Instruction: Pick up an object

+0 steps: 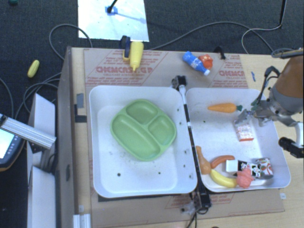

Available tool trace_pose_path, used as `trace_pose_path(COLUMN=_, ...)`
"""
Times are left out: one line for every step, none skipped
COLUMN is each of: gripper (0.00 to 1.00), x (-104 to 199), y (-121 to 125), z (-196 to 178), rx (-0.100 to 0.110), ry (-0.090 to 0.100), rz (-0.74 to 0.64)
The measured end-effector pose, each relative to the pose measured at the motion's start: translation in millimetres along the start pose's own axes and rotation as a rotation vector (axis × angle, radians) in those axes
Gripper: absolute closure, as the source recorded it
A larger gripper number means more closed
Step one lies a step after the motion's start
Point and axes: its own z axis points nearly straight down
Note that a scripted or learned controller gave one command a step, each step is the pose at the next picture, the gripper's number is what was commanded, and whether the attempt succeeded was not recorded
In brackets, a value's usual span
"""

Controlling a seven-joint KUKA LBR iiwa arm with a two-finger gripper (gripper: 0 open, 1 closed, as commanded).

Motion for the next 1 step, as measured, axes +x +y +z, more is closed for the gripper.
trace_pose_path(gripper=0.00, x=19.3, y=-8.6, z=39.7, rx=-0.009, ry=-0.007, rz=0.001)
